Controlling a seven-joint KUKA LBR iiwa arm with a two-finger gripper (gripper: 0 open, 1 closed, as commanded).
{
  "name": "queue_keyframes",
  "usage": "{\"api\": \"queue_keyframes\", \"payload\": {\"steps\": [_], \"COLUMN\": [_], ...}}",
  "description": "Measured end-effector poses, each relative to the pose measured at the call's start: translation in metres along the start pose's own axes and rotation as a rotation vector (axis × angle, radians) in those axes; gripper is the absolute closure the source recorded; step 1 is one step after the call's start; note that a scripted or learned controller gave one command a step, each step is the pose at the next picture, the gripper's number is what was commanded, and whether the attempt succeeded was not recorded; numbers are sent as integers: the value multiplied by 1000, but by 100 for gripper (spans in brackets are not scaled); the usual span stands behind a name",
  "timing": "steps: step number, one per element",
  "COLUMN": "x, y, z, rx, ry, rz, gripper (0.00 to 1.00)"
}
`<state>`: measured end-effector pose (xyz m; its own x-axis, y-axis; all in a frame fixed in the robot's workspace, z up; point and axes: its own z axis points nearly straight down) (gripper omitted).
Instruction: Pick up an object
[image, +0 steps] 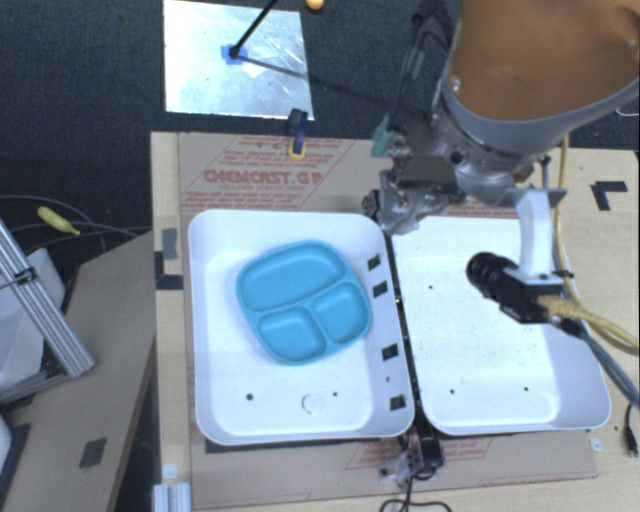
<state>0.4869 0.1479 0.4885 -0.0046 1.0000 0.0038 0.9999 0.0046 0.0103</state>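
Bins: two shallow white plastic bins (215, 400), centre frame, side by side.
Plates: one blue three-compartment plastic plate (303, 301), left bin.
Tool (400, 212): upper centre; opening cannot be told.

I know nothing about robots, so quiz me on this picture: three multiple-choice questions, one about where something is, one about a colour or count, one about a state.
1. Where does the divided plate lie?
A. In the left bin
B. In the right bin
C. On the bench outside both bins

2. How many compartments does the plate have?
A. Two
B. Three
C. Five

3. How does the plate rest?
A. Flat, open side up
B. Flipped upside down
C. Standing on its edge against a wall

Answers:
1. A: the blue plate sits inside the left bin, while the arm's hand hangs near the far end of the wall between the left bin and the right bin.
2. B: one large section and two smaller ones show.
3. A: its hollow sections face the camera.
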Motion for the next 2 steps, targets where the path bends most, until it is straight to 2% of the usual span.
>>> {"api": "queue_keyframes", "payload": {"steps": [1,2], "x": [0,7], "y": [0,-2], "z": [-7,85], "rx": [4,15], "ry": [-1,-5], "rz": [-3,4], "gripper": [100,100]}}
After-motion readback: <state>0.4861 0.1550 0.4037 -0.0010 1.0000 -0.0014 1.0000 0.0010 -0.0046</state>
